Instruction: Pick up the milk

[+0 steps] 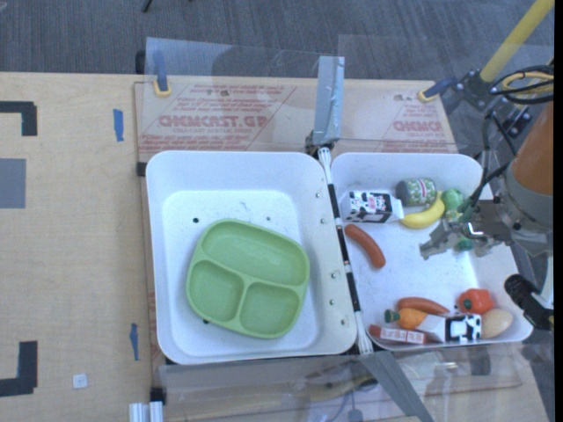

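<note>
A small white milk carton with black cow patches lies on its side at the back left of the right bin. A second cow-patterned carton lies by the bin's front wall. My gripper hangs over the right half of this bin, to the right of and slightly nearer than the back carton. It is apart from both cartons, and nothing is visible in it.
The right bin also holds a sausage, a banana, a green can, a green pepper, a carrot, a tomato and a pale egg-like piece. A green divided plate lies in the left bin.
</note>
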